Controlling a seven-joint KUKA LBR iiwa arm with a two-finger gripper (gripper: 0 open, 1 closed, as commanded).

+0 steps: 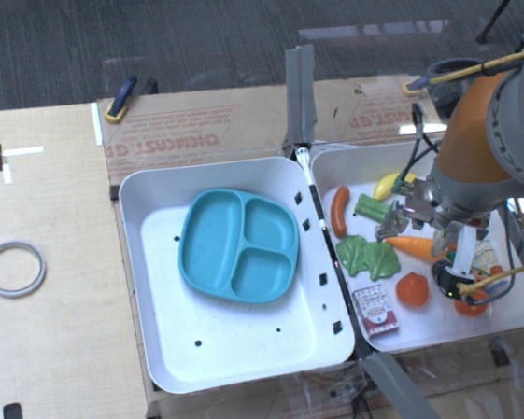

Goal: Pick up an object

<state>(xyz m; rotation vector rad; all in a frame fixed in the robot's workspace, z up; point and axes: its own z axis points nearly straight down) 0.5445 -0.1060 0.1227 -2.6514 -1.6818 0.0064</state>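
Your gripper point(421, 225) hangs low over the right bin point(511, 318), its tip just above the carrot point(415, 246). The fingers are too tangled with cable and wrist to read, so I cannot tell you whether they stand apart or together, and nothing visibly sits between them.

Take the carrot as your landmark. It lies slanted, probably the nearest candidate. Left of it sit the green leafy pieces point(367, 257); below it the tomato point(412, 289); further lower-left the small carton point(375, 310); upper-left the sausage point(339, 212); above it the yellow fruit point(387, 185).

The blue divided plate point(239, 245) rests alone in the left bin point(166, 356), well apart.
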